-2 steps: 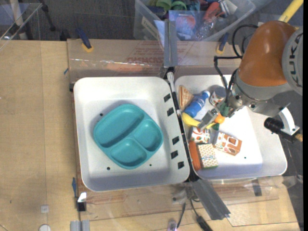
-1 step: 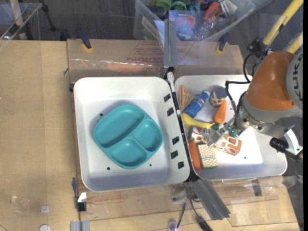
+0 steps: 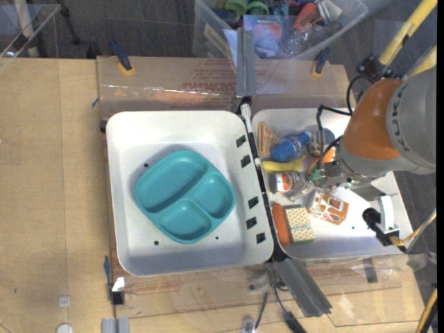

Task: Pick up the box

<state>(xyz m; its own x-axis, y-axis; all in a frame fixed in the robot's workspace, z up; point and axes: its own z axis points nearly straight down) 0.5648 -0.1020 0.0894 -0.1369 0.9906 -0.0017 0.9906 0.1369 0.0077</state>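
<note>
1. Farthest left, the wooden counter (image 3: pixel 41 186) lies bare beside the two bins.
2. Next comes the left white bin (image 3: pixel 125 134), which holds a teal divided plate (image 3: pixel 184 196) with three compartments, lying flat and turned at an angle near the bin's middle.
3. Along the seam between the bins runs a dark divider strip (image 3: pixel 251 179) with black clips.
4. Behind the bins, at the top, a clear plastic tub (image 3: pixel 208 5) holds a jumble of coloured items.
5. Just right of the seam, the right white bin (image 3: pixel 361 238) holds a cluster of things: a blue bottle (image 3: pixel 288 146) toward the back, a yellow banana-like item (image 3: pixel 284 165) just in front of it, and an orange carrot-like piece (image 3: pixel 279 225) against the near left wall.
6. Beside that orange piece, touching it, lies a small tan box (image 3: pixel 300 224) with a speckled top; a second small box (image 3: pixel 327 207), white with orange-brown patches, lies tilted just to its right.
7. Above that second box the end effector (image 3: pixel 326 179) is low in the bin among the clutter; whether its fingers are open or closed cannot be told, and nothing is seen held.
8. Farthest right, the grey arm with its orange band (image 3: pixel 371 127) reaches in over the bin's right side.
</note>
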